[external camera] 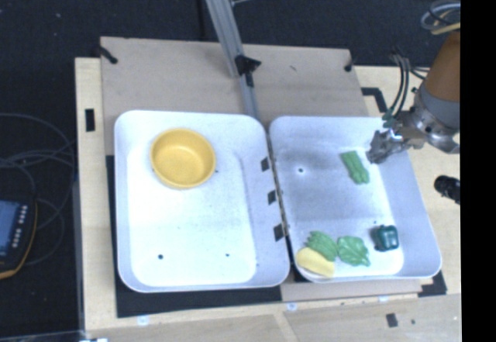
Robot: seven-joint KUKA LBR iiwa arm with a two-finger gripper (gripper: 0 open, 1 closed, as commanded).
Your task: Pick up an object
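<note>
Dark floor surrounds a pale wooden bench (pixel 93 201) that bears two shallow white bins side by side. At far left, off the bench, a handheld device with a dark screen (pixel 14 233) lies among thin cables.

Left bin (pixel 194 255): one yellow bowl (pixel 183 157) sits upright in the upper left part, well apart from everything else.

A grey metal pole (pixel 221 19) slants down from the top edge toward the seam between the bins.

Right bin (pixel 310 154): a long green object (pixel 355 167) lies in the upper right part. Along the lower edge sit a yellow piece (pixel 314 261), a leafy green piece (pixel 322 243) touching it, a second leafy green piece (pixel 353 250) just beside, and a small dark teal object (pixel 385 237) near the right wall.

Gripper (pixel 380 148): it is at the right bin's upper right edge, just beside the upper end of the long green object. Whether it touches that object cannot be told, nor whether the claw is wide or narrow. Nothing is seen held in it. Above it, the arm's orange band (pixel 445 73) shows at the right.
</note>
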